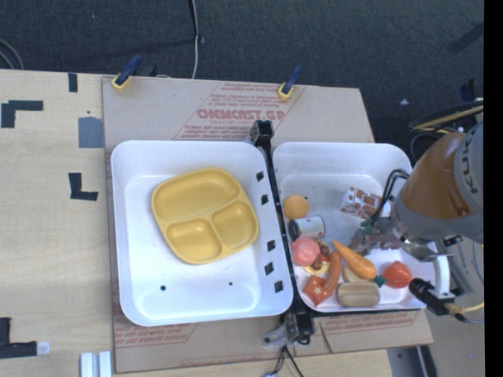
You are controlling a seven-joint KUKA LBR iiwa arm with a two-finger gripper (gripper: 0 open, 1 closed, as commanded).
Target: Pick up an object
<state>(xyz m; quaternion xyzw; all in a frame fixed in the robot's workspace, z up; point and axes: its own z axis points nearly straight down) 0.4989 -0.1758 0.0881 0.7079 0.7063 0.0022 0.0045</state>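
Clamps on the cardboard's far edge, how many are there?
2. One clamp sits at the cardboard's far left corner; the other clamp sits further right along that edge, above the gap between the bins.

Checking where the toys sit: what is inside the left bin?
The left bin holds one yellow divided plate, its three compartments bare. Whatever lies beneath the plate is covered.

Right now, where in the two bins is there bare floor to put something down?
Left bin: bare along the front, below the yellow divided plate. Right bin: bare at the back, above the orange ball. Its front is crowded with the carrot, tomato and other food.
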